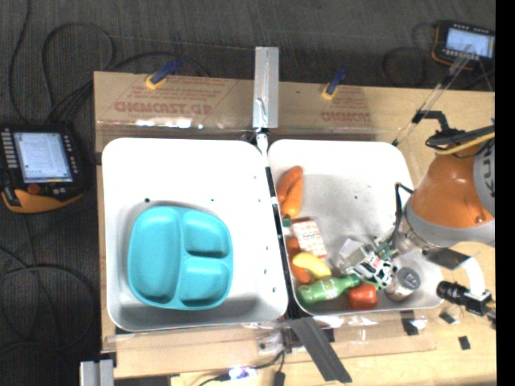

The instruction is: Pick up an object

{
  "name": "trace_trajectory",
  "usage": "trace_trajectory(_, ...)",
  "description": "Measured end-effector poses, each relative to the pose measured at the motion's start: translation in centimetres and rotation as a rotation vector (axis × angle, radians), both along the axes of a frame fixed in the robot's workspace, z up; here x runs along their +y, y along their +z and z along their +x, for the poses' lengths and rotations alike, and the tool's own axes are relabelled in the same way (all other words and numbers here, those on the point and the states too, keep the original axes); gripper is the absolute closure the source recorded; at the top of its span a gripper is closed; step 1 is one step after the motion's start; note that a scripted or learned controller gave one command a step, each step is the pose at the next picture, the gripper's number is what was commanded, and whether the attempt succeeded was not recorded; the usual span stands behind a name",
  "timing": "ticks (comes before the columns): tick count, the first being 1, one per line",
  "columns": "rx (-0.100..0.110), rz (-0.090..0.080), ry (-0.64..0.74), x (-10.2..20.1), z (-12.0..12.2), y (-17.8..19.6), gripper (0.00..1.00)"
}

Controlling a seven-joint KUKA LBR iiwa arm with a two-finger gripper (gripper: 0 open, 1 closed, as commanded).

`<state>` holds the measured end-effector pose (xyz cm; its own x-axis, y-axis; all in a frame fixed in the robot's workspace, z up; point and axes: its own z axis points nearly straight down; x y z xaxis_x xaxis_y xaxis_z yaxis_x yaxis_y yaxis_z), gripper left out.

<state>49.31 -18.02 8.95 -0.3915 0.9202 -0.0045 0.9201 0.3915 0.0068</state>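
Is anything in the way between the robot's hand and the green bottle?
Yes. The end effector is in the right bin, and a small black-and-white object lies between it and the green bottle.

Turquoise divided plate (180, 256) in white left bin (121, 167). White right bin (354, 163): orange carrot (290, 189), yellow banana (311, 264), green bottle (326, 289), red tomato (363, 297). Black-and-white cow-print toy (378, 270).
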Motion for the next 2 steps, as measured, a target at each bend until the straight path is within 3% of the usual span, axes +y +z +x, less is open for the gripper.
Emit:
trace_trajectory(1, -0.007, 0.000, 0.001, 0.1, 0.2, 1.1, 1.00)
trace_trajectory(2, 0.009, 0.001, -0.079, 6.8, 6.3, 10.8, 1.00)
